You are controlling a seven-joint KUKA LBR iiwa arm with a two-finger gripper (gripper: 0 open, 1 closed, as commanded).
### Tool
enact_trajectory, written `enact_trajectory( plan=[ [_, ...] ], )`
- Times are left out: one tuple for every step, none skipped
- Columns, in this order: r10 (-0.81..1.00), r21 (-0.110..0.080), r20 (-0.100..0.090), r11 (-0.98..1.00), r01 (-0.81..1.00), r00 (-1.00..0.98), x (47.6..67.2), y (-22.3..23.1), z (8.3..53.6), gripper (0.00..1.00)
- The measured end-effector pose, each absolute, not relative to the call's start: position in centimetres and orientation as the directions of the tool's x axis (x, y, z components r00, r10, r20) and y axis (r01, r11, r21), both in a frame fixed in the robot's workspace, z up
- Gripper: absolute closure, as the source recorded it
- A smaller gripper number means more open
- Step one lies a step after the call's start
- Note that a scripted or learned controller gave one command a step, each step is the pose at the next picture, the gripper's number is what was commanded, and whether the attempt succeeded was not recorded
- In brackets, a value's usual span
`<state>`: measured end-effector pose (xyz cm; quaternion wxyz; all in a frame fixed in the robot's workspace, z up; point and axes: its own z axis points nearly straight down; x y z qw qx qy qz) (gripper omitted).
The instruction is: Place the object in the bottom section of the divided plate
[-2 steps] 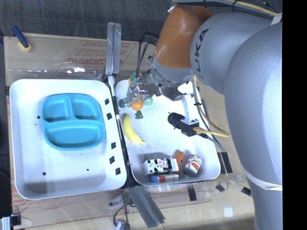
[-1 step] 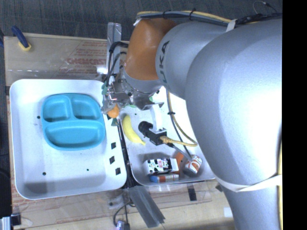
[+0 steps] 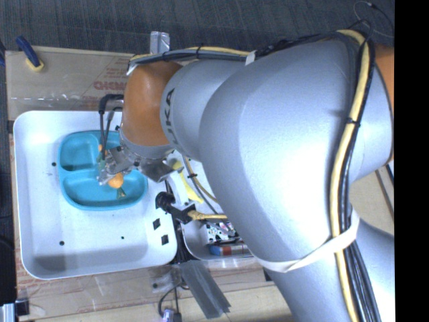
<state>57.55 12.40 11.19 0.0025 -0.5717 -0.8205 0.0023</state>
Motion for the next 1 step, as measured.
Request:
enact_trajectory(
  plan=[
    [0.938,-0.008,0.002,0.346,0.938,-0.346,57.53,12.37,11.2,0.0]
  ],
)
